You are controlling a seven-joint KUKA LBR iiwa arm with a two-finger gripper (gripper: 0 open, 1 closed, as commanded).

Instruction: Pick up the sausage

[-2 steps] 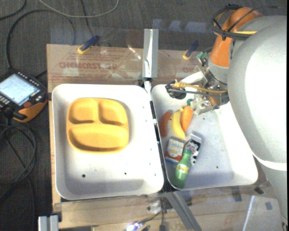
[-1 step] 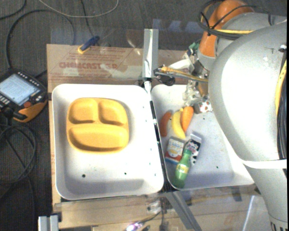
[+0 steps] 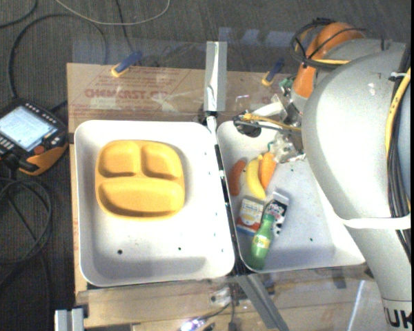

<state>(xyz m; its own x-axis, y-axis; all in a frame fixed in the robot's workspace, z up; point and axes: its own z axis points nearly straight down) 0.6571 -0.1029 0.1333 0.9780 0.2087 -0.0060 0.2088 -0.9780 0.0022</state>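
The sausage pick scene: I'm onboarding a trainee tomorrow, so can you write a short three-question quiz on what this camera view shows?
1. True or false: the yellow divided tray lies in the left bin.
2. Which lies right beside the sausage? A) the banana B) the handheld controller C) the blue clip
3. Fill in: the green bottle lies near the ____ edge of the right bin.

Key: 1 true. 2 A; the sausage lies at the right bin's left wall, against the banana. 3 front, the edge nearest the camera.
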